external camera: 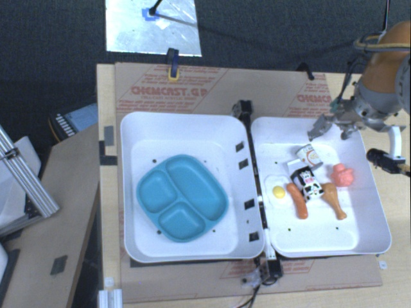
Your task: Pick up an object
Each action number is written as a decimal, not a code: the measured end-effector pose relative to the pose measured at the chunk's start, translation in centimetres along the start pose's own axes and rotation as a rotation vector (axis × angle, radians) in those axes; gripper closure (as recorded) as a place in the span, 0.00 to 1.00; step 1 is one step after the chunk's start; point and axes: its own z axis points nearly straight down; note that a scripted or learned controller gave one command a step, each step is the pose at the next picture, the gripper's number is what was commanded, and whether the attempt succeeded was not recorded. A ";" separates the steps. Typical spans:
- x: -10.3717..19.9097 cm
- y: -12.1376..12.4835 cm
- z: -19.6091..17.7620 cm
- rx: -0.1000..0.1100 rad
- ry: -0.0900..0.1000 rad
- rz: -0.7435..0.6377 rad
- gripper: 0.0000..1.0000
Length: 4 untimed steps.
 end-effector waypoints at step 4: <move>-0.1 -0.2 -8.0 -0.005 -0.001 0.004 1.00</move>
